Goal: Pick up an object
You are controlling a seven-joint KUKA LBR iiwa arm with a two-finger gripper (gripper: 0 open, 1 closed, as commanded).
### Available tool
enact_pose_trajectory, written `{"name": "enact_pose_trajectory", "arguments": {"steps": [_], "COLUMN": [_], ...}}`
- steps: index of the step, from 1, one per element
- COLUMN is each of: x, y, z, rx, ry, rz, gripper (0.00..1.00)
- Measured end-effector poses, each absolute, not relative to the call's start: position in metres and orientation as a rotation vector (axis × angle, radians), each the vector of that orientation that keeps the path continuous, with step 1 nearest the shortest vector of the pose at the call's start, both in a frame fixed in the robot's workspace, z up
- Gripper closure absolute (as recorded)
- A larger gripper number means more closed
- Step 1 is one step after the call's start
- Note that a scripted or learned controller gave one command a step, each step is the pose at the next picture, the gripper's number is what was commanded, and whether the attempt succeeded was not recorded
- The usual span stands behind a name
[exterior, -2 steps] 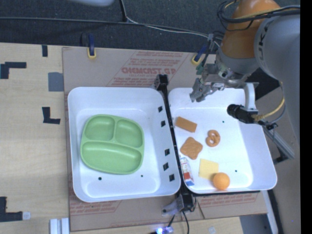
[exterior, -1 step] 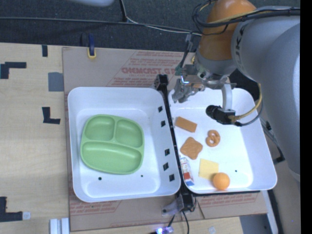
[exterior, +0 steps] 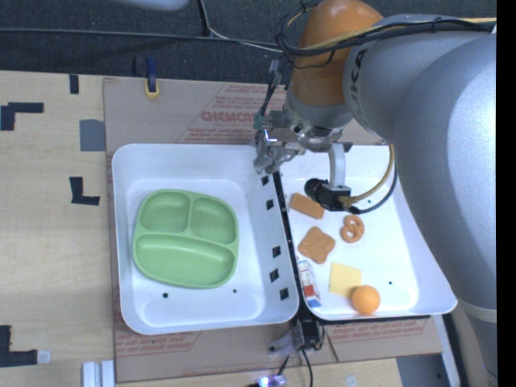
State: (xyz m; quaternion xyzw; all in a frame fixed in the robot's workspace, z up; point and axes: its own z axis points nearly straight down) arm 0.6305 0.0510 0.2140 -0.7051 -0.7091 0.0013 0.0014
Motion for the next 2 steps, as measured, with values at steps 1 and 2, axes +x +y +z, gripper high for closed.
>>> {"name": "enact_pose_trajectory", "arguments": {"steps": [1, 2], "x": [0.6276, 0.6276], "y": [0.1001, 0.0986], "z": [0.2077, 0.2079], "rx": [-2.216, -2.217], "ry": [-2.225, -2.223], "rz": [0.004, 0.004], "gripper": [1.0, 0.0]}}
